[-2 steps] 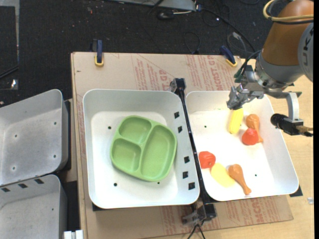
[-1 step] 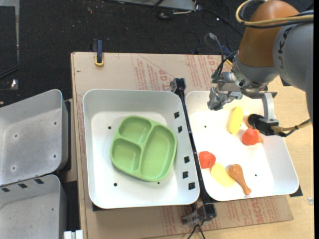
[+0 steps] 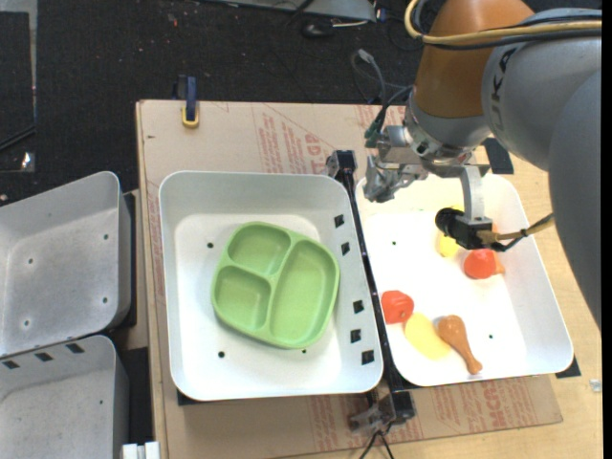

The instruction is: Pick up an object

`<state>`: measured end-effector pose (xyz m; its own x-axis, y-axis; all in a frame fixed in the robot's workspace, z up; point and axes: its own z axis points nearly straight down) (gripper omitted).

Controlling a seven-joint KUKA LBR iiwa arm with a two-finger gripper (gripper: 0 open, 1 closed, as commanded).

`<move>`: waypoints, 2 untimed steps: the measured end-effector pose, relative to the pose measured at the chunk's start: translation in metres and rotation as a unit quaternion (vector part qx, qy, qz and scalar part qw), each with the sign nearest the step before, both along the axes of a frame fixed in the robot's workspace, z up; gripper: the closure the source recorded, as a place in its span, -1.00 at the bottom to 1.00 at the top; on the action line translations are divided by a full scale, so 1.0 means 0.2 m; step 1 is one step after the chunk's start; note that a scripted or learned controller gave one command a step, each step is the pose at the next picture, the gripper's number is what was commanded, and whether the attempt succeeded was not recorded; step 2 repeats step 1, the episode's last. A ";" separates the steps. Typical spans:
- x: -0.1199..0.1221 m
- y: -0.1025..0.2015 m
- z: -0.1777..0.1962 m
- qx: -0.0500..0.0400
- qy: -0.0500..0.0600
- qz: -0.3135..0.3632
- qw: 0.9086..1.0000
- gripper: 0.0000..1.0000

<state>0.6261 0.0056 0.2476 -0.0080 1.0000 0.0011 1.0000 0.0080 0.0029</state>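
Observation:
My gripper [image 3: 381,182] hangs over the far left corner of the right bin [image 3: 535,299], close to the divider between the bins. Several toy foods lie in that bin. A small yellow piece [image 3: 446,247] and an orange-red ball [image 3: 482,264] sit right of the gripper, toward the bin's middle. Nearer the front lie a red piece [image 3: 397,305], a yellow piece [image 3: 426,337] and a brown drumstick [image 3: 460,341]. None of them touches the gripper.
A green three-compartment plate [image 3: 275,284] lies tilted in the left bin [image 3: 182,218]. The grey arm with its orange band [image 3: 469,36] reaches in from the upper right over the right bin's far edge. White lids [image 3: 57,256] lie off the bench's left side.

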 end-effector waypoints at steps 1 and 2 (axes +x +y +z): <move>0.01 0.27 0.03 0.000 0.000 0.000 1.000 1.00; 0.01 0.27 0.03 0.000 0.000 0.000 1.000 1.00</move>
